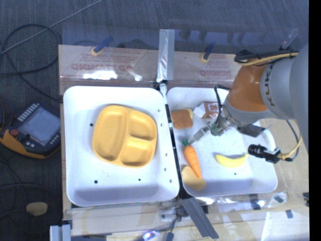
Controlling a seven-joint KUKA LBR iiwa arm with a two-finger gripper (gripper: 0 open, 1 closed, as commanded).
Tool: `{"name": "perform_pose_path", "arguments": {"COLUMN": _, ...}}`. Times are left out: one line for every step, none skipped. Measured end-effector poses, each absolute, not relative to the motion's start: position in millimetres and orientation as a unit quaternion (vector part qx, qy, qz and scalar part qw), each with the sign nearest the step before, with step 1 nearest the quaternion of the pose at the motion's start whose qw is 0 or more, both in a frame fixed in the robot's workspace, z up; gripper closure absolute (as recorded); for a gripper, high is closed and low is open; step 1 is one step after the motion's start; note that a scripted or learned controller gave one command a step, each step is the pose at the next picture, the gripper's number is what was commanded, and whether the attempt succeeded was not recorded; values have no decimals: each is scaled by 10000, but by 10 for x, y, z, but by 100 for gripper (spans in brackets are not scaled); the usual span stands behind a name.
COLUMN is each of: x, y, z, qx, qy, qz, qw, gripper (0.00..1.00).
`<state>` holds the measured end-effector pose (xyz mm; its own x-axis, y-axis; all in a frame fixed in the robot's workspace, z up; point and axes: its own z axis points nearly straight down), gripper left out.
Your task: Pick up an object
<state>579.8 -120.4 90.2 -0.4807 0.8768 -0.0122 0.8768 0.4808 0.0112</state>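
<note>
In the right bin (pixel 261 182), a carrot (pixel 192 159) lay near the left wall with its green top pointing to the upper left, its lower tip touching a pale tan piece (pixel 193 179) in the bin's lower left corner. A brown bread-like piece (pixel 182 118) sat near the upper left of that bin, a small printed packet (pixel 210 109) just right of it, and a yellow banana (pixel 231 159) lay toward the lower middle, apart from the carrot. The left bin (pixel 80 179) held a yellow divided tray (pixel 125 135) at its centre. Both bins rested on a tabletop (pixel 115 64) with a clear sheet and clips along the upper edge; grey carpet surrounded it, with a handheld controller (pixel 32 129) and cables at the left of the frame. The arm (pixel 281 87) reached in from the right, its orange band above the bin's upper right. The pincer (pixel 196 136) slanted down-left toward the carrot's top; whether it was wide or narrow could not be told.
</note>
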Motion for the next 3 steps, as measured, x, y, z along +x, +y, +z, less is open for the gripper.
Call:
{"name": "perform_pose_path", "arguments": {"x": 5365, "y": -1076, "z": 908, "qx": 5005, "qy": 8657, "qz": 21, "qw": 90, "gripper": 0}}
{"name": "perform_pose_path", "arguments": {"x": 5207, "y": -690, "z": 1819, "qx": 5211, "qy": 8535, "qz": -10, "qw": -12, "gripper": 0}}
{"name": "perform_pose_path", "arguments": {"x": 4832, "y": -1027, "z": 1251, "qx": 5367, "qy": 8437, "qz": -15, "qw": -19, "gripper": 0}}
